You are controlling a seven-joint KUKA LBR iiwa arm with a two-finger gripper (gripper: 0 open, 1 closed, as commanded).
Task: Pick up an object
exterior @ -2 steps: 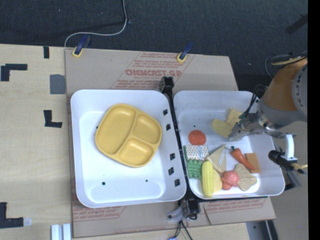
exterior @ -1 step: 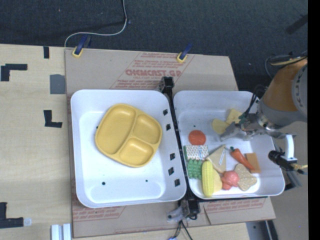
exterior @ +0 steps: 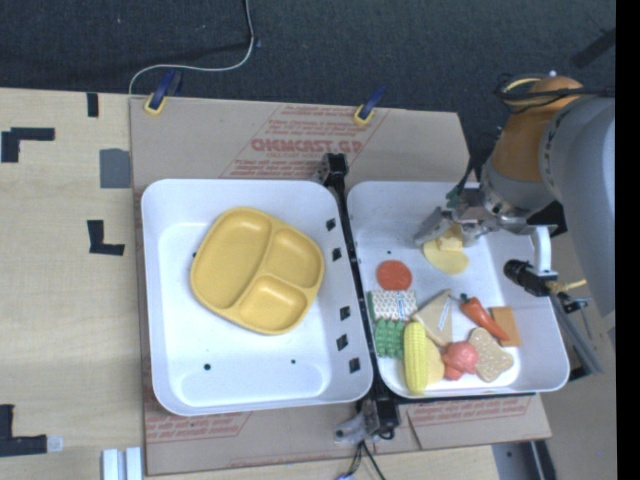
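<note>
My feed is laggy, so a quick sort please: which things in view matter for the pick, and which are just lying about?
In the job:
hand, low over the right bin
pale yellow piece just under it
red disc, corn, carrot, bread, also pickable

Lying about:
yellow tray in the left bin
two clamps
white cable

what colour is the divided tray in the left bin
Yellow, plain; the tray shows in the camera view.
</note>
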